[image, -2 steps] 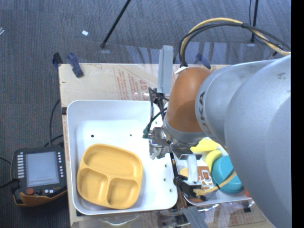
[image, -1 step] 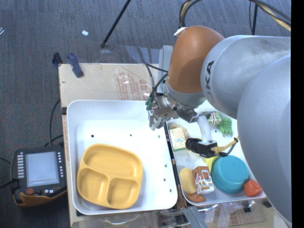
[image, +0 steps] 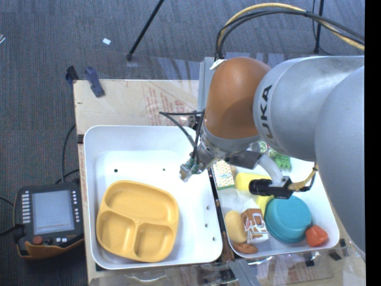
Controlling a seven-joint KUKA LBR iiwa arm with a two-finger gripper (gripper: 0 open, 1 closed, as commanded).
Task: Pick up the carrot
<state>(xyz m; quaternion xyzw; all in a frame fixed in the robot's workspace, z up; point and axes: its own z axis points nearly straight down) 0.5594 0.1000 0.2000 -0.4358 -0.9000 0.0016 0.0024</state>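
The carrot (image: 316, 235), a short orange-red piece, lies in the near right corner of the right bin (image: 331, 219), beside a blue bowl (image: 288, 218). My gripper (image: 189, 170) hangs over the left bin (image: 95, 154), near its right wall and just beyond the yellow plate. It is far left of the carrot, and nothing shows in its grasp. The bulky grey arm with the orange band covers the far part of the right bin.
A yellow divided plate (image: 138, 220) fills the near half of the left bin. The right bin also holds a small carton (image: 256, 225), a tan rounded item (image: 234, 225), a yellow item (image: 245, 182), a patterned box (image: 223, 174) and something green (image: 280, 159).
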